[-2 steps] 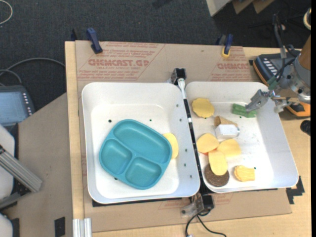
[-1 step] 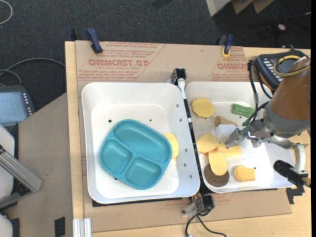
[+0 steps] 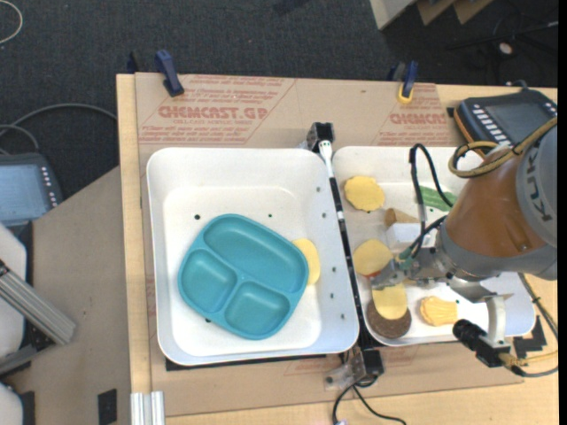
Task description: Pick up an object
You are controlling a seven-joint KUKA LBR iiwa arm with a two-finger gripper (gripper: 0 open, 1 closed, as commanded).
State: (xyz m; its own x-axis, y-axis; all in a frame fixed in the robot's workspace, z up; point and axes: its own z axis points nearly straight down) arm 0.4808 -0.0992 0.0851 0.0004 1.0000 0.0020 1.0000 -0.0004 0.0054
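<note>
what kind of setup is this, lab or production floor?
Most likely a robotics lab test bench: two white bins clamped to a board, toy food and a blue plate as props, a control pendant beside the arm.

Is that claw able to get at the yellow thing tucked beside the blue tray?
Probably not easily: the yellow piece lies partly under the blue tray in the other bin, while the claw is over the right bin.

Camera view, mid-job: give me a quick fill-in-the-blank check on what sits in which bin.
1. The teal divided tray lies in the ____ bin.
2. The tray has ____ compartments.
3. The gripper is over the ____ bin.
4. The yellow piece beside the tray peeks out at the tray's ____ edge in this view.

Missing words: left; three; right; right
</note>
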